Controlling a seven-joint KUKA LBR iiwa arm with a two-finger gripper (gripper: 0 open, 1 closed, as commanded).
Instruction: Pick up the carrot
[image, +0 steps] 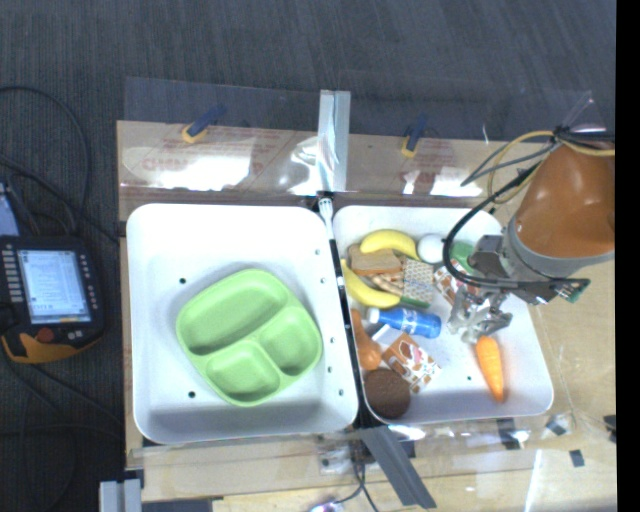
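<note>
Beside pincer — carrot, unobscured

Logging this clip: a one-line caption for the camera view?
Gripper hovers just above the carrot in the right bin; green tray in the left bin.

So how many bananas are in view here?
2, both in the right bin: one banana curves near the bin's back edge, the other lies just in front of it by the divider. More could be buried in the pile.
</note>
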